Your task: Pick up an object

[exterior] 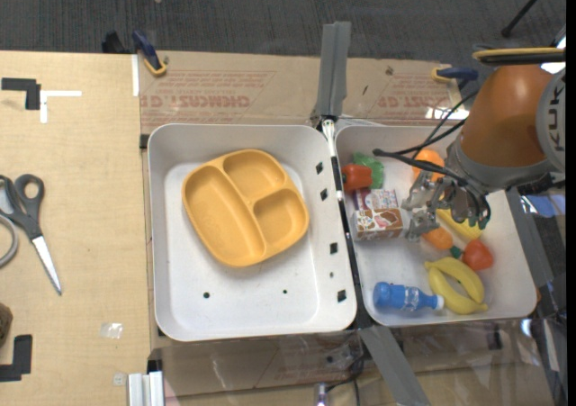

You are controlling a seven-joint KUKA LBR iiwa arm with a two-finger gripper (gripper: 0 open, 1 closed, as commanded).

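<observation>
My gripper (434,212) hangs low over the middle of the right bin (513,305), under the orange wrist band. Just left of it lies a small brown-and-white carton (378,214). A small orange piece (438,239) and a yellow piece (466,226) lie right below and beside it. Further around are a red-and-green toy vegetable (358,174), an orange fruit (430,161), a red tomato (478,256), a yellow banana bunch (456,284) and a blue bottle (405,298). Nothing can be seen held.
The left bin (171,305) holds a yellow divided plate (245,206). Scissors (32,226) lie on the wooden bench at far left. A grey divider bar (334,71) runs up between the bins, and cables trail by the arm at right.
</observation>
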